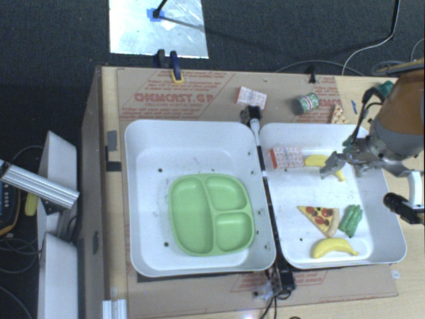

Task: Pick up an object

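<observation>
Tool over the small yellow piece, fingers' state unclear; center it before descending, avoid the red-white box.

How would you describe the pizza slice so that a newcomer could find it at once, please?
Look in the right bin, toward its near edge. The pizza slice lies flat there, left of a green pickle and above a banana. It is the only triangle, orange with red dots.
</observation>
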`<state>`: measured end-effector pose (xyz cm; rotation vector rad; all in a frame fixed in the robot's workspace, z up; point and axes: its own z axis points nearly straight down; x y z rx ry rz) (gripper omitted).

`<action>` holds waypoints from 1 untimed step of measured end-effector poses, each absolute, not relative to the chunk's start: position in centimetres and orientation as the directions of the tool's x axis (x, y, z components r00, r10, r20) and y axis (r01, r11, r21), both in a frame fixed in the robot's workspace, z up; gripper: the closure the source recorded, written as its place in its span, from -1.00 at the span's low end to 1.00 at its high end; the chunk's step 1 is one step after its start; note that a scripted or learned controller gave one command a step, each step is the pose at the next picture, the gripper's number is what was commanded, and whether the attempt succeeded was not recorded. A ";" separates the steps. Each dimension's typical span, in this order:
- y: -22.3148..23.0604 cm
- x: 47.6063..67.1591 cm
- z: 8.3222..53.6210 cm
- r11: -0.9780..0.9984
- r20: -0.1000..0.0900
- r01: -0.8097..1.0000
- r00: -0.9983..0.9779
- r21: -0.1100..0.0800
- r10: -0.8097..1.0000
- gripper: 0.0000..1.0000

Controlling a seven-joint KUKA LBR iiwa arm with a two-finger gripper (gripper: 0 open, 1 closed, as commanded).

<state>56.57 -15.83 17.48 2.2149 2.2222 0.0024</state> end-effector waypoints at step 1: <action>-10.7 62.0 11.8 0.005 0.000 1.000 -0.005 0.001 1.000 -1.00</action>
